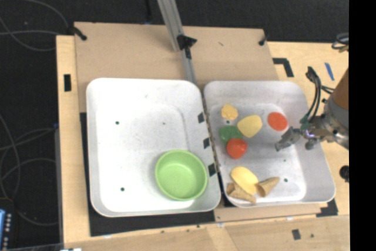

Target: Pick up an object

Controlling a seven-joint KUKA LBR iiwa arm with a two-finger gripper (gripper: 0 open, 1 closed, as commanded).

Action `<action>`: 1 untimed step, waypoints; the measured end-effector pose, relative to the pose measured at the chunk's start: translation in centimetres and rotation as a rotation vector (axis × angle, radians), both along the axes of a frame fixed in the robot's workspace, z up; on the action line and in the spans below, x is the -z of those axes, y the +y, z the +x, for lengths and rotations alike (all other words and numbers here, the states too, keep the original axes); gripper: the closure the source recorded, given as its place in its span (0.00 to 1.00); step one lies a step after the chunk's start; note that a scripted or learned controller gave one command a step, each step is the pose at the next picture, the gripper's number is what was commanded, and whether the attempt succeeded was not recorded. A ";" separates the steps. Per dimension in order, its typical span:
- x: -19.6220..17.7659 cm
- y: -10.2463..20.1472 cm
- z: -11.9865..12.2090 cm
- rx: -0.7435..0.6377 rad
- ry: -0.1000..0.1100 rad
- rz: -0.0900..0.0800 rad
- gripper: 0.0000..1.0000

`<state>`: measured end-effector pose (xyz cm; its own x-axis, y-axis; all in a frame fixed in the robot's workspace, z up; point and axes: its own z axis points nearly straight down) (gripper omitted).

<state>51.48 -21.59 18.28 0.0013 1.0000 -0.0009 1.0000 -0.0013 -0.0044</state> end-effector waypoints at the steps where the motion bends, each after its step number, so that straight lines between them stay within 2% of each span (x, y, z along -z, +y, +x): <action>1: 5.1 -0.3 -0.8 0.000 0.000 -0.001 0.00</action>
<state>50.72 -21.87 13.20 0.0011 1.0000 -0.0015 1.0000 -0.0011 -0.0041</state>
